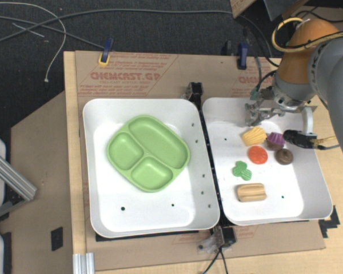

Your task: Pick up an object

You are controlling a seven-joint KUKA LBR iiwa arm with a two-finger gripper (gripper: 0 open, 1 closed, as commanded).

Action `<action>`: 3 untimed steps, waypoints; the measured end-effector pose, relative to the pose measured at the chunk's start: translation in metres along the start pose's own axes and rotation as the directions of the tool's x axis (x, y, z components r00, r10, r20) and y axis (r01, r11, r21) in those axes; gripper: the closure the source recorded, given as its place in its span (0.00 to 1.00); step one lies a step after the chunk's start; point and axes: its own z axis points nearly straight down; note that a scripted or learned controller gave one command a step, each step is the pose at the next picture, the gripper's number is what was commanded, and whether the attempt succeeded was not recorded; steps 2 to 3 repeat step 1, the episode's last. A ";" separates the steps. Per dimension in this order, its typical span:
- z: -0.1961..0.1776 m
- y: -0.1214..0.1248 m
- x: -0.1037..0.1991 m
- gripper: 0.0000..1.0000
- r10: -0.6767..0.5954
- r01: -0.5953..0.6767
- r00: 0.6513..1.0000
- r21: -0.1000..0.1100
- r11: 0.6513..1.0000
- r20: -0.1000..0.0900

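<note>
The yellow toy (254, 135) lies in the right bin (308, 210), just below the gripper (262, 114) (probably lined up to grab it); whether the gripper is spread or closed, I cannot tell.

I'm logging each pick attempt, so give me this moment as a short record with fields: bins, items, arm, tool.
left bin: holds a green divided plate
right bin: yellow ridged piece, purple piece, red round piece, brown ring, green piece, tan bread-like piece
arm: reaches in over the right bin's far end
tool: above the bin's far part, near the yellow ridged piece; nothing seen held
</note>
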 end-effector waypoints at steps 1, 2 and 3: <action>-0.016 0.002 0.000 1.00 -0.001 0.001 1.000 -0.009 1.000 0.002; -0.016 0.002 0.000 1.00 -0.001 0.001 1.000 -0.009 1.000 0.002; -0.016 0.002 0.000 1.00 -0.001 0.001 1.000 -0.009 1.000 0.002</action>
